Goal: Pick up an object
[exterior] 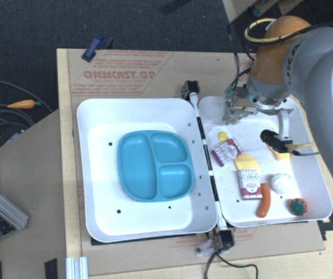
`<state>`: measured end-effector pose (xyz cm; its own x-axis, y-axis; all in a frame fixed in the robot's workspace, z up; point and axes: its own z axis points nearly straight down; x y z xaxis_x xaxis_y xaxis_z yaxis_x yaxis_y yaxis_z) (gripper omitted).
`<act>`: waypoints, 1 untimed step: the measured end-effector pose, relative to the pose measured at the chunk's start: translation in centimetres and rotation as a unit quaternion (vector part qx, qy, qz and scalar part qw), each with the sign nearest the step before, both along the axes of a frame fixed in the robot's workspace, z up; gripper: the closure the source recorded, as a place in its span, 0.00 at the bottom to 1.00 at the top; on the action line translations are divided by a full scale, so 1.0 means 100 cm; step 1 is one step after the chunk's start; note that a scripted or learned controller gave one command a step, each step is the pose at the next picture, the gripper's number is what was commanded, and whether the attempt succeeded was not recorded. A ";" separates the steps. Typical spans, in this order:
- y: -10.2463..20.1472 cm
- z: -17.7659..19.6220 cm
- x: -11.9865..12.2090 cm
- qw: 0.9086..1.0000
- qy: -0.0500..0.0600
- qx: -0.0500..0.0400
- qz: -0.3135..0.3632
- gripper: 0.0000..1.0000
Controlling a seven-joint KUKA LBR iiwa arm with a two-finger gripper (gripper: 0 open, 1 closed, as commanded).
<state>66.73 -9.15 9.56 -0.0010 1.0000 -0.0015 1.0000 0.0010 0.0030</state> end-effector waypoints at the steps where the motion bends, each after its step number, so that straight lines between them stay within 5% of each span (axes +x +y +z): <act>1: 0.000 0.000 0.000 1.000 0.000 0.000 0.000 0.00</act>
